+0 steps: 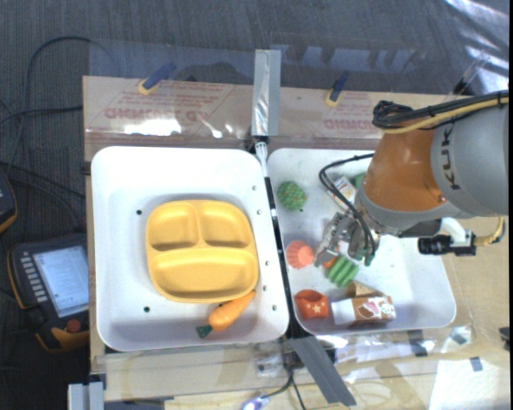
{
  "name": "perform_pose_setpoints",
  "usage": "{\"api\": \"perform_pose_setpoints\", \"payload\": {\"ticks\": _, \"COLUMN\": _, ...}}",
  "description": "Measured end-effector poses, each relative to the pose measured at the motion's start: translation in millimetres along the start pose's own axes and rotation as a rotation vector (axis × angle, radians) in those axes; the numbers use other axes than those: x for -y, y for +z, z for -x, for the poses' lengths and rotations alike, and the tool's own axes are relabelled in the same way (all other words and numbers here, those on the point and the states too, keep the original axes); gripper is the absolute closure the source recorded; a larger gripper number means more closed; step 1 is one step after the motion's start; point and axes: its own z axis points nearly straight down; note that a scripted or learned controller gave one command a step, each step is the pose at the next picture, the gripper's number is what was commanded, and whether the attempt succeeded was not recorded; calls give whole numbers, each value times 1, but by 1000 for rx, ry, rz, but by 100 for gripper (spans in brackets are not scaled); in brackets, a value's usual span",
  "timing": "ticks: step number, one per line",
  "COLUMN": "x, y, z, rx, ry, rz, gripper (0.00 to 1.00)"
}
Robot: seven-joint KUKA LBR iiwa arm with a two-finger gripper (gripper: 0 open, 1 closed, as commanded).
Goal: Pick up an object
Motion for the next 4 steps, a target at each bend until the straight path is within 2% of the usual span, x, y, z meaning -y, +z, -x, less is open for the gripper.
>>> {"api": "perform_pose_setpoints", "payload": {"ticks": 1, "x": -10, "y": -83, "z": -63, "rx": -17, "ry": 223, "rz": -10, "gripper": 100}}
{"api": "perform_pose_setpoints", "payload": {"ticks": 2, "x": -67, "y": -174, "z": -27, "rx": -14, "ry": 324, "rz": -12, "gripper": 100}}
{"api": "perform_pose_setpoints", "payload": {"ticks": 3, "x": -67, "y": -174, "z": -28, "rx": -15, "ry": 324, "rz": -12, "gripper": 0}}
{"api": "perform_pose_setpoints", "payload": {"ticks": 4, "x": -15, "y": -82, "z": -2, "rx": -16, "ry": 378, "rz": -14, "gripper": 0}}
